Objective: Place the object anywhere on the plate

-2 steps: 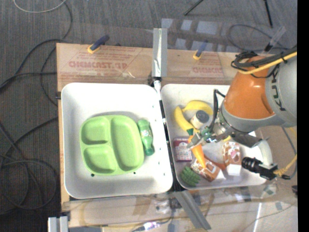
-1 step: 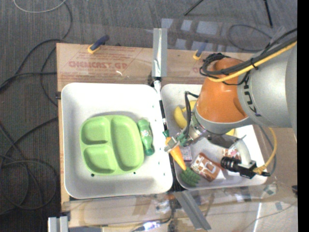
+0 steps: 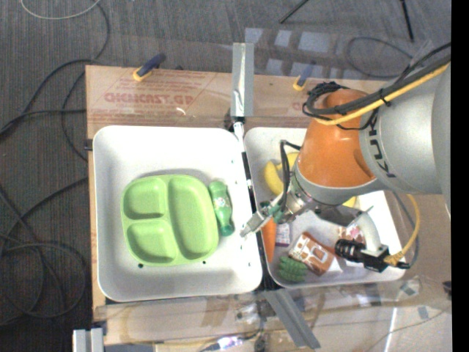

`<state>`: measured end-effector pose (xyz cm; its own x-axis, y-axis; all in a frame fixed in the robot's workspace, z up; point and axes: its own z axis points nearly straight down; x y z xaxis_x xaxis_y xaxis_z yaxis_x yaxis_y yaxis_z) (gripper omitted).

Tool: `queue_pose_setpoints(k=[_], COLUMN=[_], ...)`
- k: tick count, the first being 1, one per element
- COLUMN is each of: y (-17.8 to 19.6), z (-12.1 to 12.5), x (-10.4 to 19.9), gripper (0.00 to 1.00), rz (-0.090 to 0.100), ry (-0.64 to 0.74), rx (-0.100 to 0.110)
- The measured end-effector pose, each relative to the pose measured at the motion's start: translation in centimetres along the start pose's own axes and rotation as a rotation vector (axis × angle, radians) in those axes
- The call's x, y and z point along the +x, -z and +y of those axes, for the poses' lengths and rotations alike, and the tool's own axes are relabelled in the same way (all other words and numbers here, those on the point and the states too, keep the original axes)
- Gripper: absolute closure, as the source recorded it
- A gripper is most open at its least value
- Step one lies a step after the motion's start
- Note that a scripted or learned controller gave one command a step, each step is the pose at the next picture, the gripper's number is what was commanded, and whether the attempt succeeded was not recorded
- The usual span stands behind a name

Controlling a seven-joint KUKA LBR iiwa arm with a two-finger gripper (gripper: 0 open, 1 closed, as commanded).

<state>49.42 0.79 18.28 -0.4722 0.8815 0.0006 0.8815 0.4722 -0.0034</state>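
Camera view is showing a green bottle-like object (image 3: 221,207) lying against the right edge of the green sectioned plate (image 3: 170,217), which is sitting in the left bin (image 3: 110,270). Just right of it, the tool (image 3: 258,222) is hanging over the wall between the bins, its fingers too small to judge as wide or narrow. Right bin (image 3: 399,270) is carrying a banana (image 3: 272,174), a carrot (image 3: 270,242) and a brown packet (image 3: 311,254)
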Motion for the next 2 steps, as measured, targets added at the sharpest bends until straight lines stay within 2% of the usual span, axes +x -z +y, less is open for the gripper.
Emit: queue_pose_setpoints(k=[1,2], y=[5.22,6.05], z=[-2.73,-2.68], x=[-4.68,-4.63], gripper=[0.0,1.0], rz=[-0.001,0.0], ry=[-0.097,-0.096], rx=[-0.001,0.001])
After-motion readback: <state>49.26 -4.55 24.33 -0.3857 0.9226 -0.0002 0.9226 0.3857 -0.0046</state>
